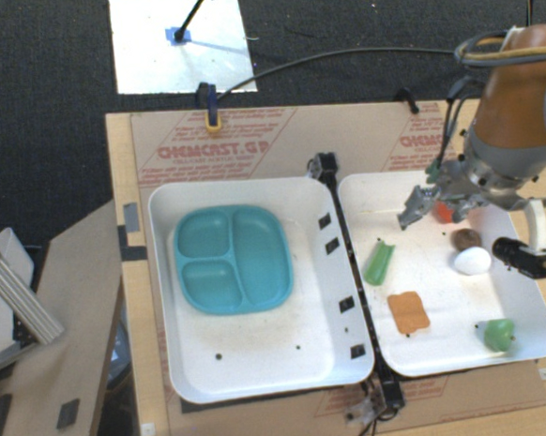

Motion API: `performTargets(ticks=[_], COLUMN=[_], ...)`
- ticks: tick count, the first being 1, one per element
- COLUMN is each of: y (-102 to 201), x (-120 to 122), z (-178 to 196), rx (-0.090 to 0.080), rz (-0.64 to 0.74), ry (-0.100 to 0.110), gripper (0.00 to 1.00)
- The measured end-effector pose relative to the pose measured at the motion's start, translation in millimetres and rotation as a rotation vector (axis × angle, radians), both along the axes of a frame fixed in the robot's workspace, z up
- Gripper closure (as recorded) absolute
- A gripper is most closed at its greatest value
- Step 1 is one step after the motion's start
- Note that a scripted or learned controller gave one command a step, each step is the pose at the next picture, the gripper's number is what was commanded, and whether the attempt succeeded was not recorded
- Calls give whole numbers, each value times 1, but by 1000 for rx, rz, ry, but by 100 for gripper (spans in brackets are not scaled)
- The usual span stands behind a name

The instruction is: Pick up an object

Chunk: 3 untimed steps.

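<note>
Camera view: a slanted look down on two shallow white bins set side by side on a bench.
Left bin point(181, 361): holds a teal divided plate point(232, 260), lying flat toward the bin's 11 o'clock part, its three compartments facing up.
Right bin point(536, 337): holds several small things, spread apart from one another.
Green stick point(379, 261): a short green piece at the right bin's 9 o'clock side, tilted, close to the divider between the bins.
Orange slab point(408, 312): a flat rounded orange-brown piece at about 7 o'clock in the right bin, well apart from the gripper.
Green lump point(499, 335): sits at the right bin's 5 o'clock corner.
White egg point(472, 262): lies at about 3 o'clock in the right bin, touching or just beside a small brown ball point(465, 240) at its 12 o'clock.
Red-orange object point(444, 212): partly hidden at the gripper, toward 1 o'clock in the right bin; its shape cannot be told.
Arm point(518, 99): grey with an orange band, reaching in from 3 o'clock.
Gripper point(421, 206): low over the right bin's 12 o'clock part; whether its fingers are spread or pressed together cannot be told.
</note>
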<state>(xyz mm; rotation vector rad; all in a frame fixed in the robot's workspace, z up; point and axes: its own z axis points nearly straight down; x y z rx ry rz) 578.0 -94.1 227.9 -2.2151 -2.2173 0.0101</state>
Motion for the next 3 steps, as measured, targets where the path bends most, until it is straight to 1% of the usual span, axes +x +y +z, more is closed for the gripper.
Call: performTargets(ticks=[1, 2, 3], y=[0, 6, 7], x=[2, 0, -10], z=[6, -38, -95], rx=[-1, 0, 0], rz=[2, 1, 0], ry=[-11, -8, -6], gripper=[0, 0, 0])
